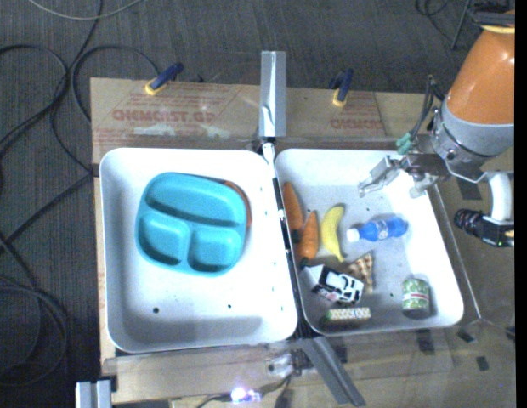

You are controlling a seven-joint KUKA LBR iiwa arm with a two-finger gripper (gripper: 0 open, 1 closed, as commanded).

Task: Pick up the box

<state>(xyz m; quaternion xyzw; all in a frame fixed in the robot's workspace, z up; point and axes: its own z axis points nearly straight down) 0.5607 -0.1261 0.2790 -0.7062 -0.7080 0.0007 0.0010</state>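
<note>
A small black-and-white box [339, 285] lies in the right bin [450, 253], near its front left. My gripper [396, 181] hovers over the far right part of that bin, well behind and to the right of the box. Its two fingers are spread open and nothing is between them. The grey arm with the orange band [489, 75] reaches in from the right.
Also in the right bin are two carrots [308, 232], a banana [332, 230], a plastic bottle with a blue label [378, 229], a green can [416, 296], a dark flat packet [348, 314] and a tan wedge [362, 268]. The left bin [127, 313] holds a blue compartment tray [193, 220].
</note>
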